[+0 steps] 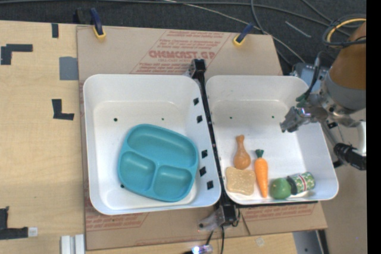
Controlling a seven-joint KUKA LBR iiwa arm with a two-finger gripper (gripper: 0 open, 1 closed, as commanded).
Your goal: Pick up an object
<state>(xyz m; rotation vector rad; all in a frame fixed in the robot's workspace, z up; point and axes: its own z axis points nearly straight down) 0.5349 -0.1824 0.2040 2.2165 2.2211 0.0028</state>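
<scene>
Camera view: the right bin (pixel 271 89) holds the food toys along its near wall, the carrot (pixel 261 172) lying lengthwise toward the far wall. The gripper (pixel 294 121), grasping nothing, hovers above-right of the carrot.

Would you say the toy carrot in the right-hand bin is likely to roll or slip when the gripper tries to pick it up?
Probably. The carrot looks smooth and tapered, so fingers may slide toward its narrow tip. It seems rigid. Lying close beside the bread slice, it may nudge that rather than roll far.
</scene>
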